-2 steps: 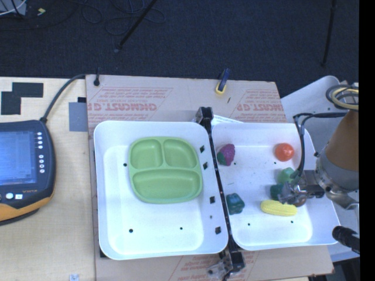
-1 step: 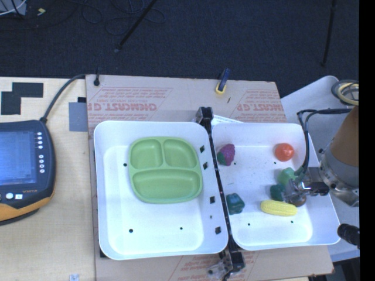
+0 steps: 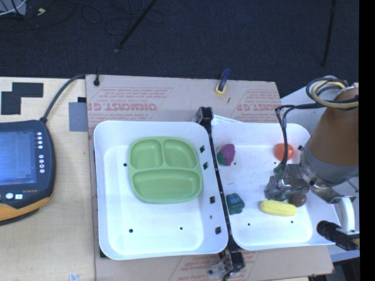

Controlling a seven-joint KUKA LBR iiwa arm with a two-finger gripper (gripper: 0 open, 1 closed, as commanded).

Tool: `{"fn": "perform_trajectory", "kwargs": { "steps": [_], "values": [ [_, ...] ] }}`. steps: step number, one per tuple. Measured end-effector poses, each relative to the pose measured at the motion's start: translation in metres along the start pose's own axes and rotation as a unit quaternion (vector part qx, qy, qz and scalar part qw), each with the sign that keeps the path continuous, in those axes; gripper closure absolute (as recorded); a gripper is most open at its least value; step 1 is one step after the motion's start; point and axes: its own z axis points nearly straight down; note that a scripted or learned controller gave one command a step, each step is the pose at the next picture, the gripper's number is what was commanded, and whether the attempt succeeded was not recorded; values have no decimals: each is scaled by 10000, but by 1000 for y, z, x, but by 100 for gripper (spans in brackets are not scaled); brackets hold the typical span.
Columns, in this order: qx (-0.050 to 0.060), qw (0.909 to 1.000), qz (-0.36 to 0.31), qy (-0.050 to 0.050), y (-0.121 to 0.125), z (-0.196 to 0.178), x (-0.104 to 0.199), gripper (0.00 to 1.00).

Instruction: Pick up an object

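Over the right-hand bin (image 3: 252, 239) the gripper (image 3: 285, 187) hangs low, just above the yellow corn (image 3: 278, 208), which lies flat on the bin floor near the front; that looks like the likeliest pick. From where I stand I can't tell how the hand is set. An orange-red ball (image 3: 284, 151), a purple piece (image 3: 227, 153) and a teal block (image 3: 235, 203) lie scattered about, none crowding the corn. Next door, the left bin (image 3: 117, 233) carries a green divided plate (image 3: 164, 170).
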Motion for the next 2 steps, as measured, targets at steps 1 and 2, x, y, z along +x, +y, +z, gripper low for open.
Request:
{"fn": "perform_trajectory", "kwargs": {
  "steps": [1,2],
  "values": [
    [1,10000,0,-3,13,-1,39,100],
    [8,10000,5,-5,22,7,85,100]
  ]
}}
